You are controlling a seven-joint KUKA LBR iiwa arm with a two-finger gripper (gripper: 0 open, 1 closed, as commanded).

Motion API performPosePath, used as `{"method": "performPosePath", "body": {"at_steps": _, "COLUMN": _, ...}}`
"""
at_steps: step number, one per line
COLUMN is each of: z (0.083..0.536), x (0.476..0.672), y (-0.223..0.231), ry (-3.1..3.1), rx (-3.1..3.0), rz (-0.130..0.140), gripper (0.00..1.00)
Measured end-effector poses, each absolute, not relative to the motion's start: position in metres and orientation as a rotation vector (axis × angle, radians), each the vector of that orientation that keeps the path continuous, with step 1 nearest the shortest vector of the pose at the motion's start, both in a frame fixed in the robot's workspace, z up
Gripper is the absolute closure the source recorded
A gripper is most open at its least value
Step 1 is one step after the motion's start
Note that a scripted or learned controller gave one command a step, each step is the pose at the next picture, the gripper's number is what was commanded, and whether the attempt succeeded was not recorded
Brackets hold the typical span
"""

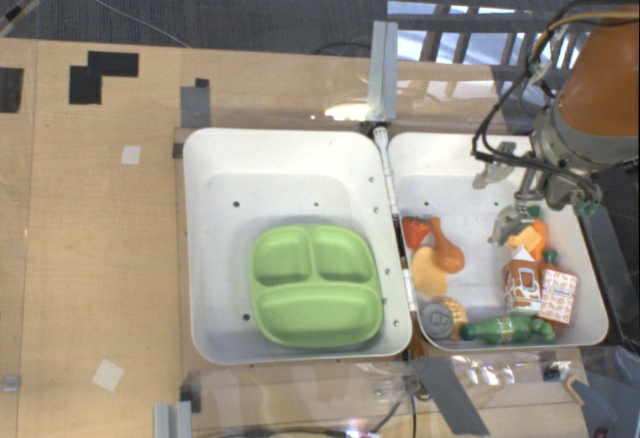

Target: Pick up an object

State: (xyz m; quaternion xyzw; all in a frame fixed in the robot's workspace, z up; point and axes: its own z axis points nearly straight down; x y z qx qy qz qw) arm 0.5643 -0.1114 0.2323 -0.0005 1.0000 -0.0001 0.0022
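Metal-grey and hung under the orange band of the arm, the claw (522, 211) hangs low over the far right part of the right bin (440, 171); from this slant I cannot tell whether it is apart or together, and nothing shows clamped in it. Just below it lies an orange carton (530, 238), and touching that, toward the near edge, a brown bottle (520, 286) with a white label and a red patterned box (560, 294) beside it. A green bottle (510, 329) lies on its side along the near wall, with a round tin (440, 316) at its left end. Further left sit a yellow piece (428, 274) and an orange drumstick-shaped toy (438, 244), near the wall between the bins. The left bin (230, 176) carries a green divided plate (316, 284). Both bins rest on the pale wooden surface (90, 256).

The orange carton is the likeliest thing to take, being nearest. It looks light and fairly stiff, perhaps thin card or plastic that could dent under a hard squeeze, with smooth faces that may slip. The best hold would be across its narrower flat sides, near the middle, clear of the brown bottle crowding it.
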Motion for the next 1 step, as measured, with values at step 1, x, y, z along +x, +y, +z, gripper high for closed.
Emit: {"method": "performPosePath", "body": {"at_steps": 1, "z": 0.0963, "x": 0.6012, "y": -0.1691, "ry": 3.13, "rx": -0.003, "rz": -0.002, "gripper": 0.0}}
